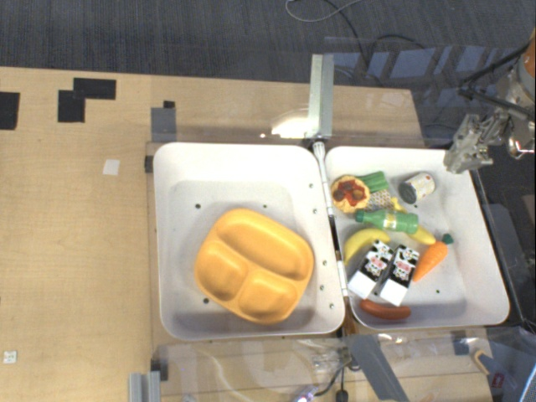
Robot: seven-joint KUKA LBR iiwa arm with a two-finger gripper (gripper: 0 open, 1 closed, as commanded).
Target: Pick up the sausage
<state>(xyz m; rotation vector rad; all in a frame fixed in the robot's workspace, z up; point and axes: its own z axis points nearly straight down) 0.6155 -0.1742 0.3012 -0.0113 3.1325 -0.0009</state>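
The sausage (386, 311) is a small reddish-brown link lying at the front edge of the right bin (477, 249), just below two black-and-white cartons. My gripper (466, 151) hangs at the far right, over the back right corner of that bin, well away from the sausage. Nothing shows between its fingers.
The right bin also holds two cartons (383, 270), a banana (360, 243), a carrot (430, 260), a green bottle (387, 219), a pizza slice (350, 192) and a small can (415, 188). A yellow divided plate (254, 264) lies in the left bin (176, 224). A metal post (320, 99) stands behind the bins.
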